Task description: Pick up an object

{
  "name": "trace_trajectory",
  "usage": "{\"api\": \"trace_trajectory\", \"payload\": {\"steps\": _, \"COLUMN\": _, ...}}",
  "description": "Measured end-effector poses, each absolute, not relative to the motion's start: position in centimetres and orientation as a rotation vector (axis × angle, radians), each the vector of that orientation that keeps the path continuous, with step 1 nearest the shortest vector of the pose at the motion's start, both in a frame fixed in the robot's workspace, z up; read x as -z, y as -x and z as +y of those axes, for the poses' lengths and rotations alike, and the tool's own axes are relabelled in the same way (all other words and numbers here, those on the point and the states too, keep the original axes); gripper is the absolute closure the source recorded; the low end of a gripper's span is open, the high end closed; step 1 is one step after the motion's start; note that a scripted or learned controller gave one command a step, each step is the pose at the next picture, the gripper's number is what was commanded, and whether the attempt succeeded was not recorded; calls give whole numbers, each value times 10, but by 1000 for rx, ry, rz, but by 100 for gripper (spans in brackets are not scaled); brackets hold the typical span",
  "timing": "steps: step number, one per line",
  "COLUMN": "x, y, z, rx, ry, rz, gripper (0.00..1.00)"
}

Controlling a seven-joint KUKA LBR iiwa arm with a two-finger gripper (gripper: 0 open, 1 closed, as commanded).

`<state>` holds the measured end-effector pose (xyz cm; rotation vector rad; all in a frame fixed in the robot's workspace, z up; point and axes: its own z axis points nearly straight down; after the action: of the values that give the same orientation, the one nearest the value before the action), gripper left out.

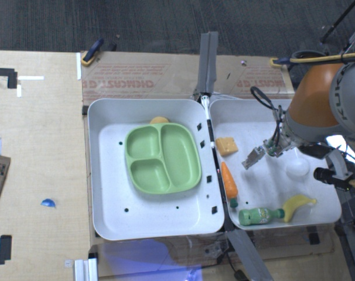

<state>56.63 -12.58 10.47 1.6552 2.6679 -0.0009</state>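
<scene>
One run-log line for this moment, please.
end effector: over right bin, holding nothing | right bin: cracker, carrot, bottle, banana | left bin: tray

Smooth matt green plastic tray [163,157]; glossy white plastic bins [98,174]; pale wooden bench [37,151]; glossy green bottle [259,216].

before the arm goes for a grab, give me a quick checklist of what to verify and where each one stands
1. Gripper over the right bin: ok.
2. Something held between the fingers: cannot tell.
3. Objects in that bin: ok, with the carrot, cracker, green bottle and banana.
4. Gripper directly above one: not ok, bare floor beneath.
5. Green divided plate out of the way in the left bin: ok.
</scene>
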Motion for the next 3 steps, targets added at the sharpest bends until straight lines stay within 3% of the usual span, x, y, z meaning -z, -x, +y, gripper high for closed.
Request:
{"api": "trace_trajectory", "payload": {"steps": 1, "x": -114, "y": -567, "z": -126, "rx": 1, "ry": -1653, "rz": 2667, "gripper": 100}}
{"api": "trace_trajectory", "payload": {"steps": 2, "x": -119, "y": -519, "z": -101, "rx": 2, "ry": -1602, "rz": 2703, "gripper": 100}}
{"api": "trace_trajectory", "payload": {"steps": 3, "x": -91, "y": -521, "z": -102, "rx": 1, "ry": -1280, "rz": 2870, "gripper": 100}}
